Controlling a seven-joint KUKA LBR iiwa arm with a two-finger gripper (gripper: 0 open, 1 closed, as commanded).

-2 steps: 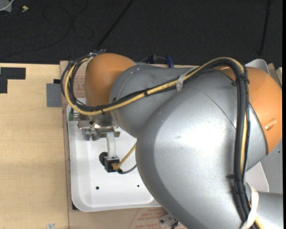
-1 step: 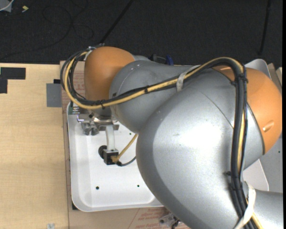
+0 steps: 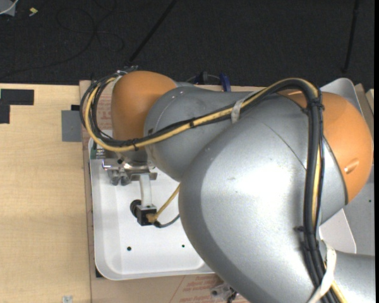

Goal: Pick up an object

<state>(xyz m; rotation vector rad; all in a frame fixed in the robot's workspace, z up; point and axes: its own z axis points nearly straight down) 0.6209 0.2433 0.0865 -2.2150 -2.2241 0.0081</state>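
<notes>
Grey two-finger gripper low at 11 o'clock in shallow white bin, state unreadable. Target bearing unclear; bulky grey arm masks 3 o'clock side.

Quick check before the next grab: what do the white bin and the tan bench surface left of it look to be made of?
Shallow white bin: probably moulded plastic, smooth with a soft sheen and rounded corners; painted metal is possible. Pale tan bench surface: wood or wood-look laminate, matte, with fine grain lines.

Arm over bin, bare floor front-left
</notes>
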